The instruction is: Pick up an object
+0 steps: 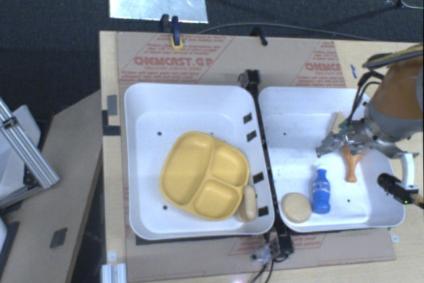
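A small blue bottle (320,191) lies in the right bin (298,109), near its front wall, cap pointing away from the front, pale label on its body. Just left of it, almost touching, sits a round cream bun (296,207) against the front-left corner. Right of the bottle lies an orange, carrot-like piece (350,165), narrow end toward the front, its upper end under the arm.

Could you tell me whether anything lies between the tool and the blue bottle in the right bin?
Nothing visible does. The tool hangs over the right bin, and bare white floor separates it from the blue bottle. The orange piece lies off to the side, and the round beige object beyond the bottle.
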`<state>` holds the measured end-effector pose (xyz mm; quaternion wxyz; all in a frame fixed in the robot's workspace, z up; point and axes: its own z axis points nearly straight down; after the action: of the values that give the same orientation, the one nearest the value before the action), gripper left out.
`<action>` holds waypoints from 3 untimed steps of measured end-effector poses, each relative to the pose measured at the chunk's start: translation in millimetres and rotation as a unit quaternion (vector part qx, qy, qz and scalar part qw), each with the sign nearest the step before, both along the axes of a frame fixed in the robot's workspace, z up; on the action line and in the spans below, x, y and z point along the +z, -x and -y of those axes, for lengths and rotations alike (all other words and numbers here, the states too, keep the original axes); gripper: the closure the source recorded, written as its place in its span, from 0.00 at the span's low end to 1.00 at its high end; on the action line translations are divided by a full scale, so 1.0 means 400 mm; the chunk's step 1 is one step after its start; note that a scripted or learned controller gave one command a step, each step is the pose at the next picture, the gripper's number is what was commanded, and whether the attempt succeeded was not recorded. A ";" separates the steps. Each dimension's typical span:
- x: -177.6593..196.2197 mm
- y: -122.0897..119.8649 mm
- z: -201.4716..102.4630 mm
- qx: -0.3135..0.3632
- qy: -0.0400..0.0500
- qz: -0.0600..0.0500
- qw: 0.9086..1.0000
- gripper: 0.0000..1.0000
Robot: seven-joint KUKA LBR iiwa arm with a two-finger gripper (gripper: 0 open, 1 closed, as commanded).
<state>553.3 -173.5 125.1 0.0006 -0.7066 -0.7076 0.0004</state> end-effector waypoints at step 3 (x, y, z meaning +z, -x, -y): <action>0.035 -0.017 0.001 0.001 0.001 0.003 1.000 1.00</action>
<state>560.1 -173.8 139.2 -0.0022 -0.7058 -0.7085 -0.0012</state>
